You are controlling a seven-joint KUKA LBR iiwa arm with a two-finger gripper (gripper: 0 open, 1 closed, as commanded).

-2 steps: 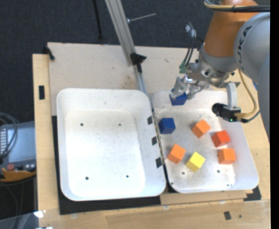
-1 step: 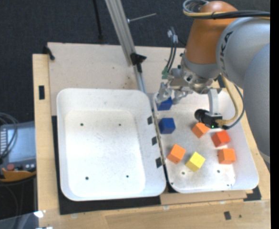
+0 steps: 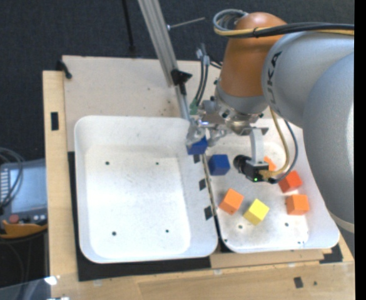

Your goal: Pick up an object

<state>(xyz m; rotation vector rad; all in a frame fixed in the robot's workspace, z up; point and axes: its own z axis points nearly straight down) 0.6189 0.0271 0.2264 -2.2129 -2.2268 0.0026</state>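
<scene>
My gripper (image 3: 199, 137) hangs below the orange wrist band, over the seam between the two white bins. A small blue block (image 3: 197, 147) sits between its fingertips, and the gripper is shut on it. A second blue block (image 3: 218, 164) lies just to the right in the right bin (image 3: 276, 242). Further blocks rest in that bin: an orange one (image 3: 232, 200), a yellow one (image 3: 256, 211), and two more orange ones (image 3: 289, 181) (image 3: 297, 204) towards the right.
The left bin (image 3: 86, 136) lies to the left of the gripper. A slanted aluminium rail (image 3: 161, 42) rises behind the bins, close to the wrist. The big grey arm covers the right bin's far right part. A black cable fitting (image 3: 248, 166) hangs beside the blocks.
</scene>
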